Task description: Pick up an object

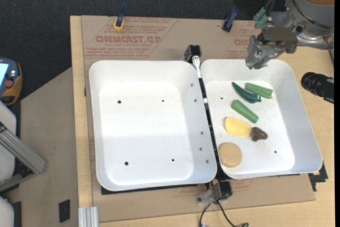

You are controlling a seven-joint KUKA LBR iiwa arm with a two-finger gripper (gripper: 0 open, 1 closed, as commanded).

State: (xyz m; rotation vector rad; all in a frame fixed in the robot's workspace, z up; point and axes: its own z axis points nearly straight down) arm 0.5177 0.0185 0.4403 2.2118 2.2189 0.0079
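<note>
Now the tool (258, 62) hovers over the right bin (303, 114), grip state unclear; next, lower onto the green pod (258, 90).

We see a bench (297, 202) covered by a brown cardboard sheet (143, 40) printed with red lettering. Two shallow white bins rest on the sheet side by side, the left bin (101, 130) and the right bin (305, 141), their inner rims touching. A yellow clamp (119, 22) and a blue clamp (230, 19) grip the sheet's far edge.
</note>
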